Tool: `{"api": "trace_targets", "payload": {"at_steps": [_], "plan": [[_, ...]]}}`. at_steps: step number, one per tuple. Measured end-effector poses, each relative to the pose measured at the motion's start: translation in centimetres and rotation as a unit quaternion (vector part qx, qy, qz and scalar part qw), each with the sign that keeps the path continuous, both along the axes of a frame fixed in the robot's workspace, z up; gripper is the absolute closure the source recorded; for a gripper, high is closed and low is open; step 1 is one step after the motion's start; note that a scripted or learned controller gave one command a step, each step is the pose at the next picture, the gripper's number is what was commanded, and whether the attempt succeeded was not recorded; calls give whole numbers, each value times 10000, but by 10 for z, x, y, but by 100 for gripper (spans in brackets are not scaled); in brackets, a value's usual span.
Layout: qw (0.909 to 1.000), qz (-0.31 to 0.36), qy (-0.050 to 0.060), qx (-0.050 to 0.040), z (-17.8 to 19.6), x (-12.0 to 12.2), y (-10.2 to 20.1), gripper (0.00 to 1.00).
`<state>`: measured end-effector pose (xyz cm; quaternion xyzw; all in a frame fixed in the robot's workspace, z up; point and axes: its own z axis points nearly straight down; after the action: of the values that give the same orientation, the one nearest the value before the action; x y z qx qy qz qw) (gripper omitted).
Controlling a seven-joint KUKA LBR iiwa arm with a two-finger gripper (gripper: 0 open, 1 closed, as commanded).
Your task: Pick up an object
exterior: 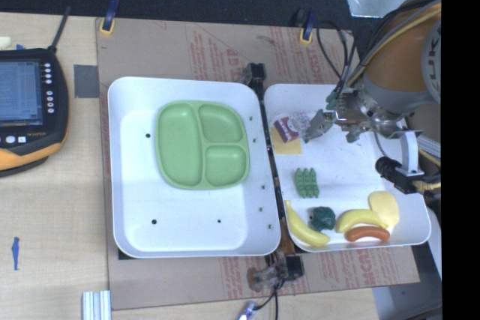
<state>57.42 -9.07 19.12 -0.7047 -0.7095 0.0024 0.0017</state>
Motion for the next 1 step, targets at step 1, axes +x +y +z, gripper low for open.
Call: {"api": "trace_targets", "payload": {"at_steps": [1], "plan": [[10000, -15, -2, 1, 0, -34, 13, 0]]}}
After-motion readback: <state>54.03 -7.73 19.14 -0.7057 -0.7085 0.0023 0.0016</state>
